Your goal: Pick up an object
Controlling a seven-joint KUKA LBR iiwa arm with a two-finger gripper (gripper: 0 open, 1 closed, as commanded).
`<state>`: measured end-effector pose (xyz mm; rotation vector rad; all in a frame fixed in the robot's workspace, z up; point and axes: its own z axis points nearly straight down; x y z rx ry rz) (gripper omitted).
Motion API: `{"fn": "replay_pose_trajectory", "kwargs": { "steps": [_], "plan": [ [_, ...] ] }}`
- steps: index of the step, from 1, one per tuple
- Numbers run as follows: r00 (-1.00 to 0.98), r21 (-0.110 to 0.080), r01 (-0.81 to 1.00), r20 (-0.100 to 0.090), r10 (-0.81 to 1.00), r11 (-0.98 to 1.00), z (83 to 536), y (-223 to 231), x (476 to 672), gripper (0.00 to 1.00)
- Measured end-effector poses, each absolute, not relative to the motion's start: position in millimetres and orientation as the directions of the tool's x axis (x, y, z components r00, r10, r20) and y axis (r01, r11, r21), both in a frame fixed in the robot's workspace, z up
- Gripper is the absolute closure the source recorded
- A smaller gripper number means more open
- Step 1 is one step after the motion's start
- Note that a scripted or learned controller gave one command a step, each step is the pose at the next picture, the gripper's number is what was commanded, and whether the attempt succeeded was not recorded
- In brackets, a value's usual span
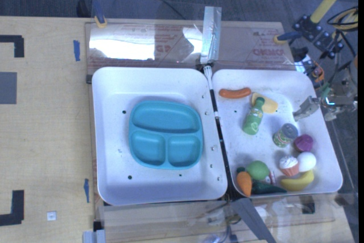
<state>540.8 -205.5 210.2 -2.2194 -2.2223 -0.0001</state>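
We see one blue divided tray [165,134] in the left bin [108,139], about ten toy foods in the right bin [330,148], and a gripper [307,108] whose opening we cannot tell.

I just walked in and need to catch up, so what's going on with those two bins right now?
The gripper sits at the right bin's right edge, holding nothing that can be seen. Toy foods lie untouched there: a hot dog, a green bottle, a small can, a banana and a carrot. The left bin holds a blue divided plate.
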Motion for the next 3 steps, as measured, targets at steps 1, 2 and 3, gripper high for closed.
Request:
{"fn": "replay_pose_trajectory", "kwargs": {
  "steps": [1,2,3],
  "plan": [
    [-0.081,0.003,0.997,-0.002,0.997,0.081,97.9,-130.2,549.2,0.00],
    [-0.039,0.007,0.999,-0.002,0.999,0.039,87.5,-98.0,539.4,0.00],
    [-0.071,0.005,0.997,-0.001,0.997,0.071,86.5,-102.5,615.3,0.00]
  ]
}}
